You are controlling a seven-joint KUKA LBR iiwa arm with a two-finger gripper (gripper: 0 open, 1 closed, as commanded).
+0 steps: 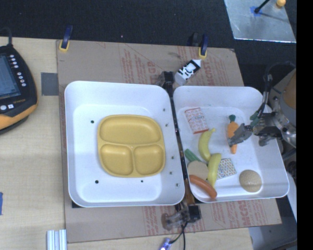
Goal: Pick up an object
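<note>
While I watch from the overhead camera, my gripper [242,134] sits low over the right bin [271,158], reaching in from the right. Its 2 dark fingers look spread apart in a V, released, with nothing between them. Their tips lie just beside a small orange carrot [231,130] with a green top, which rests on the bin floor near the bin's middle. I judge the carrot to be the likely target.

Just left of the carrot lies a yellow banana [205,144], curved. Below it is a second yellow-green banana [214,167], and beside that a small patterned card [227,168]. A red-printed packet [196,120] lies toward the bin's far left corner. A tan round ball [250,180] sits near the front right corner, and a reddish sausage [203,186] rests on a small white plate [193,169] at the front left.

The left bin [78,139] carries a yellow divided tray [131,145].

My worry: the carrot is thin and lies flat. If the fingers close slightly off its axis, I expect it to roll or squirt sideways. Closing too high would pinch air. A low approach could jam the fingertips on the bin floor. The banana is near enough that a shoved carrot may wedge against it.
</note>
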